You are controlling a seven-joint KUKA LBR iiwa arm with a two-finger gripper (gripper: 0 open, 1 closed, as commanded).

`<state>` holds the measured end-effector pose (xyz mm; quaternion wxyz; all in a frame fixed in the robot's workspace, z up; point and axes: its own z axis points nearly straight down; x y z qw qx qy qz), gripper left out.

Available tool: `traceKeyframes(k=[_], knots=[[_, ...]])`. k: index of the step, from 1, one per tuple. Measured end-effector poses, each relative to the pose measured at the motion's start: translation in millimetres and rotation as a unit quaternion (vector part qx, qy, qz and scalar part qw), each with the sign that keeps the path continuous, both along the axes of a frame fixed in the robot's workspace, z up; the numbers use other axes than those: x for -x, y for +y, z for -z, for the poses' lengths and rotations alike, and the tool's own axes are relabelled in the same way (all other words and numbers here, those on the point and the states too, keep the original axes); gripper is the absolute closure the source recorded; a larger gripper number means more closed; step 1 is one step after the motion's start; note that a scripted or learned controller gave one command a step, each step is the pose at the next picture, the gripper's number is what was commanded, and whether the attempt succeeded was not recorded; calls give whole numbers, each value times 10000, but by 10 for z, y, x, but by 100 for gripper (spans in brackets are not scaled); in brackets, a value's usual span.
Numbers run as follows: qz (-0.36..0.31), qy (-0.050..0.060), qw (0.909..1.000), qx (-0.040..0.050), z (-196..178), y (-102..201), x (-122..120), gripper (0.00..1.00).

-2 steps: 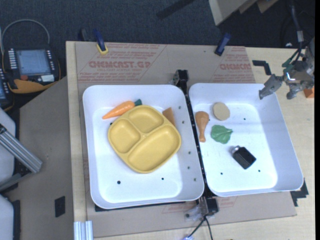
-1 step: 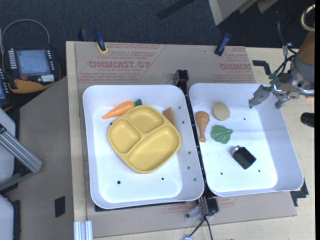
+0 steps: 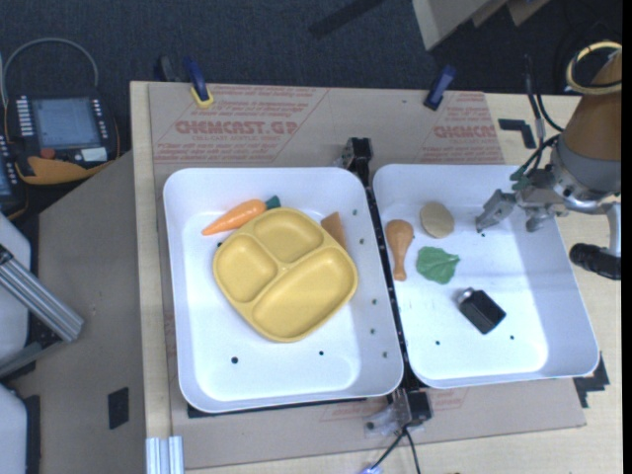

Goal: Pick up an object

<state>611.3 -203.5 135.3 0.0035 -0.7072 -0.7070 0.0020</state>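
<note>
Black rectangular block (image 3: 482,310): nearest item in right white bin (image 3: 553,354). Beyond it, crumpled green leaf (image 3: 435,264), tan drumstick-shaped piece (image 3: 398,245), beige round bun (image 3: 436,219). Farthest, right of the bun: grey two-finger gripper (image 3: 511,211), fingers spread, grasping nothing.

My claw (image 3: 513,210) looks like bare grey metal. Both white bins (image 3: 197,363) seem smooth, slightly glossy plastic. The yellow divided plate (image 3: 286,275) and the carrot (image 3: 233,216) look like matt plastic. Beneath them the surface (image 3: 296,126) is brown printed cardboard.
</note>
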Motion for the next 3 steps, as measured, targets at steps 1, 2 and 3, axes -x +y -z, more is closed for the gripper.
traceKeyframes(k=[1, 2, 3], knots=[[-2, -2, 10000, -1, 539, 9, 15, 0], [-1, -47, 10000, 15, 389, 2, -10, 100], [1, -79, 10000, 30, -214, -70, 29, 100]])
